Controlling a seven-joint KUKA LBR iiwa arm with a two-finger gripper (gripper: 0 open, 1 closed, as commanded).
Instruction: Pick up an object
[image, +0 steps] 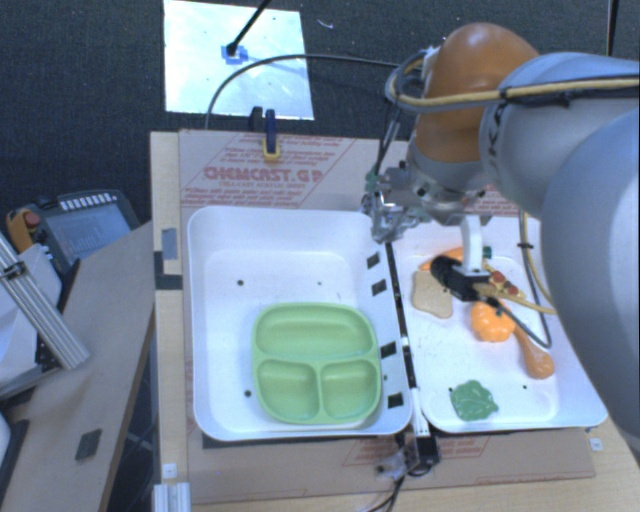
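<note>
My gripper (384, 224) hangs over the upper end of the divider between the two bins, above the bin floors. Nothing shows beneath it. In the right bin (574, 402) lie a flat tan slice (431, 296), a round orange lump (489, 323), a long orange piece (534, 356) and a lumpy green thing (472, 400). A further orange bit (449, 257) peeks out behind the wrist hardware. The tan slice is the nearest of these to the gripper, below and to its right.
A green divided plate (318, 360) takes up the front of the left bin (232, 236). A pendant with a screen (88, 226) and an aluminium bar (40, 310) sit on the side table at left. The arm's bulk covers the right bin's far side.
</note>
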